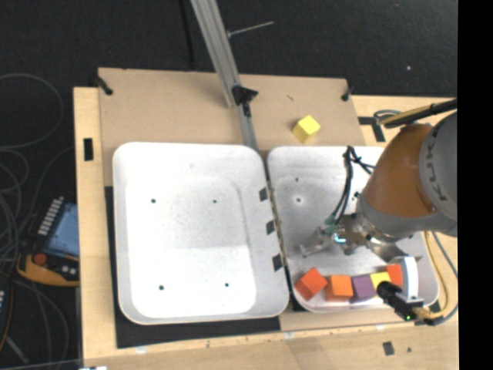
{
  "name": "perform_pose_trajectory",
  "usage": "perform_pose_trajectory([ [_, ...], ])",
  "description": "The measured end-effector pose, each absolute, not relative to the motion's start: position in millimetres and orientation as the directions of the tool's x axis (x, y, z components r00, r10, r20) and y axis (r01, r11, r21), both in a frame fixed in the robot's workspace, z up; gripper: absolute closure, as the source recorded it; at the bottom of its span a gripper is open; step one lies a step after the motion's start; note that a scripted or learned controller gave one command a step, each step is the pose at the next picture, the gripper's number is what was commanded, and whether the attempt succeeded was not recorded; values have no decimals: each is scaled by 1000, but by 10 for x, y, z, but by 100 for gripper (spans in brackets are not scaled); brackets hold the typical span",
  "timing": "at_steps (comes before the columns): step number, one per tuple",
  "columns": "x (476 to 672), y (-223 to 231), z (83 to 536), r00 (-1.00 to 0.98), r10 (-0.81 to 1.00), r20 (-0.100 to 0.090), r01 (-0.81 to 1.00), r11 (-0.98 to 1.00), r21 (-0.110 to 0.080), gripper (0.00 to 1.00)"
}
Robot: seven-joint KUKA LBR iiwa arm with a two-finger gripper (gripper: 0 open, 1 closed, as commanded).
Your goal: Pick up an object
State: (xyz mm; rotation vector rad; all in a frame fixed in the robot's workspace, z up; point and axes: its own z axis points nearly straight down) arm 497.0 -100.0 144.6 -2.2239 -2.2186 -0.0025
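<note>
Along the near edge of the right bin [308,172] lies a row of small blocks: an orange-red block [311,282], an orange block [340,286], a purple block [362,287], a yellow block [379,280] and another orange piece [395,271]. My gripper [317,243] hangs low in the right bin, just above and behind the orange-red block, its metal fingers pointing left. I see nothing between them. The arm's orange band [400,179] covers the bin's right part.
The left bin [185,230] sits beside the right one. A yellow cube [306,127] rests on the brown board behind the bins. A slanted metal rail [219,48] rises from the board's back. Cables and a handheld pendant [58,241] lie at the far left.
</note>
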Motion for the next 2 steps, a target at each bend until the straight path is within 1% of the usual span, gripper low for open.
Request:
perform_pose_trajectory([
  [1, 5715, -975, 956, -5, 1000, -1, 1000, 5, 5, 0],
  [2, 5397, -885, 1613, -1, 1000, 1, 1000, 1, 5, 0],
])
